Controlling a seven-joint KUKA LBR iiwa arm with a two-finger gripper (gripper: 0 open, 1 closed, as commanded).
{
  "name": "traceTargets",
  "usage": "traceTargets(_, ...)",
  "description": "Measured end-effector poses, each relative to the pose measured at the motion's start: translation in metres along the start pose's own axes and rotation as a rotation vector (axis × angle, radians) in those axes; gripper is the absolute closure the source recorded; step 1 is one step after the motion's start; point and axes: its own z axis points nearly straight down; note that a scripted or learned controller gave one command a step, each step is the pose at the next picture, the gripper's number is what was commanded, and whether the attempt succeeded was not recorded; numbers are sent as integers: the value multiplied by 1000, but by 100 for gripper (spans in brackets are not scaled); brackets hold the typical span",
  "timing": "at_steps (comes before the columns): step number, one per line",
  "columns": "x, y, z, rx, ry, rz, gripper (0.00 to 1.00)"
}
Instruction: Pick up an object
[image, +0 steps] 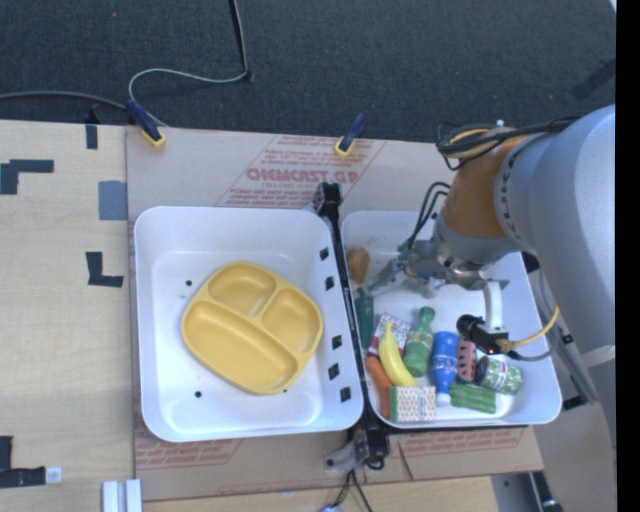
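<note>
Right, counter (60, 330) front edge first: clips and cable ends sit below the gap between the bins. Left bin (160, 400) holds a yellow tray (252, 325) with three sections, lying flat and turned at an angle. Right bin (540, 400) has its objects heaped in the near half: carton (413, 402) at the front wall, carrot (378, 380) at its left, cucumber (473, 399) to its right, can (499, 375) beyond the cucumber. Banana (394, 357) lies next to a green bottle (419, 343), with a blue bottle (443, 362) touching that one. Egg (358, 264) sits apart, farther back near the divider. Gripper (405, 268) is low in the right bin's far half, just right of the egg, pointing left; fingers too blurred and dark, cannot tell if spread or pressed. Arm (520, 200) comes in from the right, orange band above the wrist. Farthest: two yellow clamps (148, 125) at the cardboard's back edge.
</note>
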Motion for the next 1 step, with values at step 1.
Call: traceTargets(1, -20, -84, 0, 2, 0, 3, 0)
